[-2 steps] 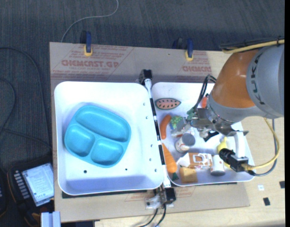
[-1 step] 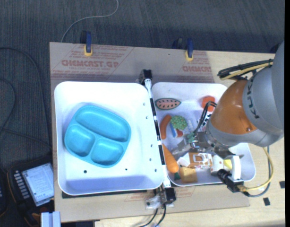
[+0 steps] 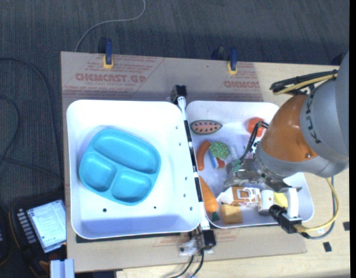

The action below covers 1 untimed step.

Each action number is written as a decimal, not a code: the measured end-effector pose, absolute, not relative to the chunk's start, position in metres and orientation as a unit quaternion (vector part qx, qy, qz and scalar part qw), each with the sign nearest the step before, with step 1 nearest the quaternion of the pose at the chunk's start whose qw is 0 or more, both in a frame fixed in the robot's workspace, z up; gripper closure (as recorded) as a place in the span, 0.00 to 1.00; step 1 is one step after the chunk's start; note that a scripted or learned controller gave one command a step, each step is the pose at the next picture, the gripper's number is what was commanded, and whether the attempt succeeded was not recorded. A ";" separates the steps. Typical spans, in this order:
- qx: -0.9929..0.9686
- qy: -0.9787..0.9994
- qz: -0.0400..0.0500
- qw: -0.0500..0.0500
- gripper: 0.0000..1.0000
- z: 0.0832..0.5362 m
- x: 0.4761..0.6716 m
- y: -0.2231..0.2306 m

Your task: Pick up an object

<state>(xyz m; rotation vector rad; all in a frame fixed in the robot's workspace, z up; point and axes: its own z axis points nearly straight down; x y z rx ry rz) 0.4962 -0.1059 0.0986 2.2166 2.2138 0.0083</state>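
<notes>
The tool (image 3: pixel 240 171), its grip impossible to judge, hangs low among the toys in the right bin (image 3: pixel 300 208), probably reaching; next comes a clean lift.

Left bin (image 3: pixel 85 213): a blue divided tray (image 3: pixel 120 165) takes up the middle. Bare white floor runs around it, widest along the near edge and the far right corner; I could come down there unhindered.

Right bin (image 3: pixel 224 110): crowded. Watermelon slice (image 3: pixel 206 127) at the far left, broccoli (image 3: pixel 220 150) beside an orange piece (image 3: pixel 202 153), a carrot (image 3: pixel 209 197) along the left wall, a yellow block (image 3: pixel 231 214) and a printed packet (image 3: pixel 245 196) at the near edge. My own arm (image 3: pixel 294 138) covers the right half. Open floor: a strip along the far wall between the watermelon slice and a red item (image 3: pixel 254 124).

Between the bins: a raised divider (image 3: pixel 189 155) bars any low crossing.
</notes>
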 end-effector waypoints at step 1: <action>0.708 0.707 0.002 0.004 1.00 0.108 0.496 -0.106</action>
